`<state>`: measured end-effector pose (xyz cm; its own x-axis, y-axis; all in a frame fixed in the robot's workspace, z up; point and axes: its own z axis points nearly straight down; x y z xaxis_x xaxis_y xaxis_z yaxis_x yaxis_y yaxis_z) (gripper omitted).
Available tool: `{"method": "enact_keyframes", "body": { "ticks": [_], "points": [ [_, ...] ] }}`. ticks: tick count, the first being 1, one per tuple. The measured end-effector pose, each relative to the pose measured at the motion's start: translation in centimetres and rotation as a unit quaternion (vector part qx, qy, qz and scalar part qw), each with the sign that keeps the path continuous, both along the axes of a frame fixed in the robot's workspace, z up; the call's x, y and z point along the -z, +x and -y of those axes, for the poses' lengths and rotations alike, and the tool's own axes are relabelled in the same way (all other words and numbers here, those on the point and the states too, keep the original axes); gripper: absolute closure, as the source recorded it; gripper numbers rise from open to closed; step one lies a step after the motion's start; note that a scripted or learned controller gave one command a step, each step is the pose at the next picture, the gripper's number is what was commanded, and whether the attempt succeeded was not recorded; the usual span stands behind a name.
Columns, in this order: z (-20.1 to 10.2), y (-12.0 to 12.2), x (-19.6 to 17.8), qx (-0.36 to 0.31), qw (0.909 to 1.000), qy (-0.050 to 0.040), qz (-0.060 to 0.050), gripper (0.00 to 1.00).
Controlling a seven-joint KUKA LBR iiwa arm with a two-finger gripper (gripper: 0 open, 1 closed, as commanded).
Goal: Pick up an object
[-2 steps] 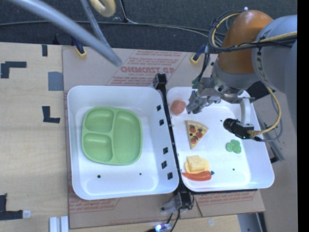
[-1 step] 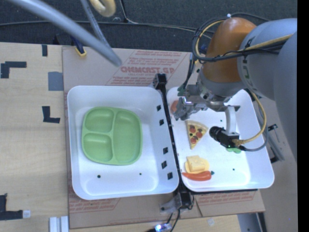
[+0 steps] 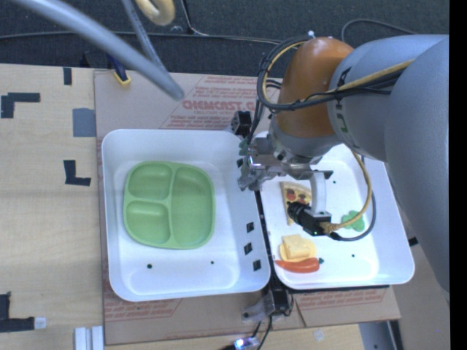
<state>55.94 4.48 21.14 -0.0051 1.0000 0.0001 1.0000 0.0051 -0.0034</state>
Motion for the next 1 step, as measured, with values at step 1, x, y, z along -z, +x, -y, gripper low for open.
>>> {"method": "enact_keyframes", "body": {
  "ticks": [1],
  "points": [
    [-4.87,-1.73,-1.49,-0.001,1.0,0.0003,0.001,1.0]
  ]
}}
